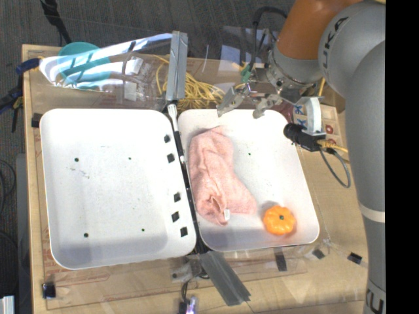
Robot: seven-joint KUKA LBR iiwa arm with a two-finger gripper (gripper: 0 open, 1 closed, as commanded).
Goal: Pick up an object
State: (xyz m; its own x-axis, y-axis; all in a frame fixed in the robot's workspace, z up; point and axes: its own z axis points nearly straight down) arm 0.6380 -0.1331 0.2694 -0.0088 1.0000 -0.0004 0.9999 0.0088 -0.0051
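A robotics lab: a wooden bench [118,280] on dark carpet, two white bins [105,188] below the gripper [243,104], loose yellow cables [196,90] just left of it.

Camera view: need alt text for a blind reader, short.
Seen from above, a grey robot arm's open gripper hovers at the far edge of the right bin, holding nothing. That bin holds a crumpled pink cloth and a small orange pumpkin near its front right corner; the left bin sits alongside.
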